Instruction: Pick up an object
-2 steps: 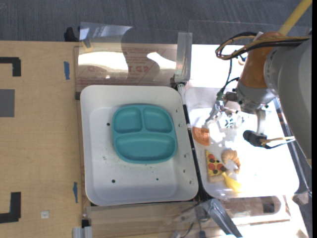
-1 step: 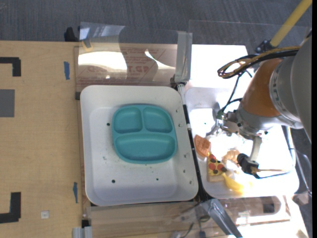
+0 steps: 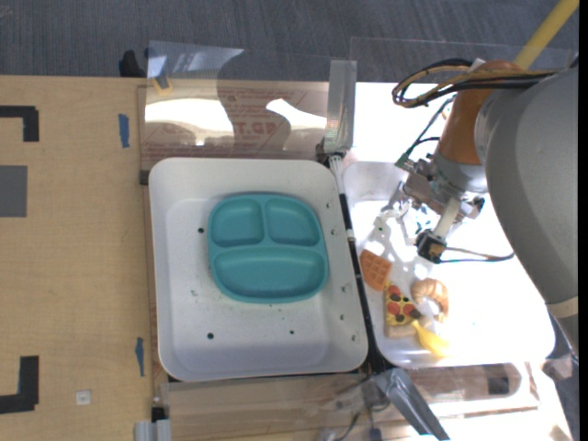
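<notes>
The pincer [image 3: 388, 231] hangs low inside the right bin [image 3: 514, 324], its two pale fingers [image 3: 378, 234] spread apart with nothing between them. Above and to its right rises the wrist, wrapped in black cables, then the orange band [image 3: 464, 122] and the broad grey arm [image 3: 537, 173].

Just below the pincer, almost at the fingertips, lies a waffle [image 3: 375, 269], orange-brown and ridged. Further below and slightly right is a pizza slice [image 3: 399, 312], flat on the bin floor. Beside that, to the right, sits a croissant [image 3: 430, 295], and under it a banana [image 3: 432, 340] touching the slice's lower corner. All four toy foods huddle close together, apart from the fingers.

Left of the pincer, across the dividing rims, is the left bin [image 3: 179, 200]. In it rests a teal plate [image 3: 267, 246] with three compartments, two small ones at the top and a wide one below. Dark specks dot the bin floor around the plate.
</notes>
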`<state>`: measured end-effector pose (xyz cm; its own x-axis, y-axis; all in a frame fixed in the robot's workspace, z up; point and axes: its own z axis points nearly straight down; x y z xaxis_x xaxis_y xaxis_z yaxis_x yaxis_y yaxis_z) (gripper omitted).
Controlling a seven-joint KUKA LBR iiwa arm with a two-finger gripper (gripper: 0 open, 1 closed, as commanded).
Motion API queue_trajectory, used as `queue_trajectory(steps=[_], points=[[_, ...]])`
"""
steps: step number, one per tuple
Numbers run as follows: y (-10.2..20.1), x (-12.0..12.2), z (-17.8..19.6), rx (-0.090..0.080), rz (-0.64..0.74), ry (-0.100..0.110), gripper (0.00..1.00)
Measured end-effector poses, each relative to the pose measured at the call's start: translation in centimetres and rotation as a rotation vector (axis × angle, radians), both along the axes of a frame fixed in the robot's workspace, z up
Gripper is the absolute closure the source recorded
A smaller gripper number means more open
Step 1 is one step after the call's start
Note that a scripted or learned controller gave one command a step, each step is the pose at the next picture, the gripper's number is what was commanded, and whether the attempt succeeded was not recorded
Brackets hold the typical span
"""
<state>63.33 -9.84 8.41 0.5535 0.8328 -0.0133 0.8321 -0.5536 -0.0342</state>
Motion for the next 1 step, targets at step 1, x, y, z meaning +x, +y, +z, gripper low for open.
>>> queue_trajectory(steps=[1], points=[[0.43,2.13,-0.05,-0.015,-0.420,0.004,0.00]])
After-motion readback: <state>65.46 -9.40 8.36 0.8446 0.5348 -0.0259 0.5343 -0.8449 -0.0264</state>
